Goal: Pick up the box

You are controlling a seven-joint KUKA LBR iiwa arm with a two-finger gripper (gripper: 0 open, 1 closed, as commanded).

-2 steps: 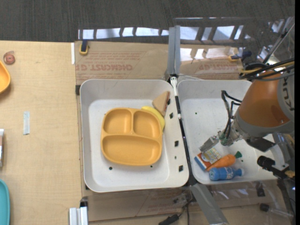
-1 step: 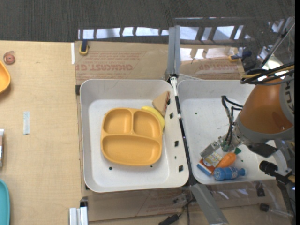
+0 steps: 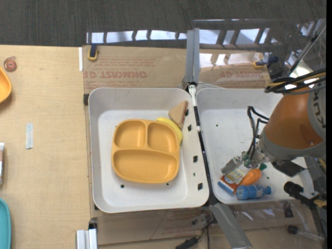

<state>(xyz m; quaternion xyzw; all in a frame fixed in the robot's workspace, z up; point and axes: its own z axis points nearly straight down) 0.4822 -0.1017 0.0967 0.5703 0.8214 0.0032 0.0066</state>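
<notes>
Reaching in from the right, the gripper [image 3: 243, 162] hangs low over the right bin [image 3: 228, 113], near that bin's front edge, and we cannot tell from this angle how it is set, because the grey wrist and the orange band of the arm [image 3: 295, 126] crowd in above it. Just beneath and in front of the gripper lies a tight cluster: the box [image 3: 231, 182], small and white with red and blue print, lies flat close to the front edge; an orange carrot-shaped piece [image 3: 251, 177] touches its right side, and a blue bottle [image 3: 253, 192] lies on its side just in front of both, almost against the front wall. We see the box resting on the bin floor. The back half and left part of the right bin offer bare floor. In the left bin [image 3: 104, 139], a yellow divided plate [image 3: 146, 151] fills the middle, with a yellow piece [image 3: 173, 127] and a tan wedge [image 3: 179, 113] tucked at its back right corner, close to the wall the two bins share. Bare floor runs along the left bin's front and left edges.
</notes>
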